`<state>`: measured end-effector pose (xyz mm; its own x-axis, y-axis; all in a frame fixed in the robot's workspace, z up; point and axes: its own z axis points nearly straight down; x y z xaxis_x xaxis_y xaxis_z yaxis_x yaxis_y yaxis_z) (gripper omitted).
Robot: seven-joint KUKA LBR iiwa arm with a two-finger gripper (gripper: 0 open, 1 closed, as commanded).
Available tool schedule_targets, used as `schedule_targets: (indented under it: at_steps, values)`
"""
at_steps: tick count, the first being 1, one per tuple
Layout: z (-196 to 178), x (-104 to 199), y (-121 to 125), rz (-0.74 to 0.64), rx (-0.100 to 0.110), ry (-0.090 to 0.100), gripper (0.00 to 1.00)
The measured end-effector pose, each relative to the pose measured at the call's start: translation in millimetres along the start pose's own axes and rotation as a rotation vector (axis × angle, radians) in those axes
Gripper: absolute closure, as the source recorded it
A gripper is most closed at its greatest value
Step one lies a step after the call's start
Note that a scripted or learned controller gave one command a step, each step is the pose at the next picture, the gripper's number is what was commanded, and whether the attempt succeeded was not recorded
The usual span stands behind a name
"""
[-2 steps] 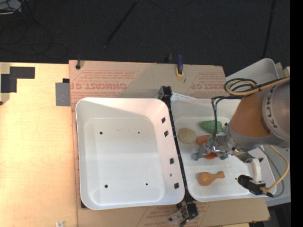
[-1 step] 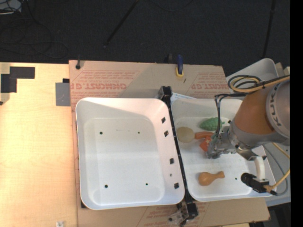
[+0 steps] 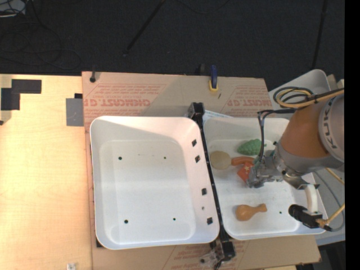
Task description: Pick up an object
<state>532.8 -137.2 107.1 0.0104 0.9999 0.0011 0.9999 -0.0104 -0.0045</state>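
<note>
My gripper (image 3: 256,178) is low in the right bin (image 3: 281,232), near its middle, reaching in from the right. It sits right over a red-orange object (image 3: 243,167), which pokes out to its left; whether they touch is unclear. A green lumpy object (image 3: 250,147) lies just behind it. A beige round object (image 3: 220,160) rests by the bin's left wall. A tan gourd-shaped object (image 3: 250,211) lies toward the front, apart from the gripper.
The left bin (image 3: 107,151) stands beside the right one, with a black divider (image 3: 203,167) between their rims. Cardboard (image 3: 140,97) lies under both bins. The wooden bench (image 3: 39,179) extends to the left.
</note>
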Motion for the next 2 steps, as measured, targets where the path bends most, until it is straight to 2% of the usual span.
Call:
schedule_targets:
  at_steps: [1,2]
  values:
    - [-84.7,104.9,-1.0,-0.022,-0.009,0.004,1.00]
    - [-187.2,160.7,12.1,-0.018,-0.014,0.002,1.00]
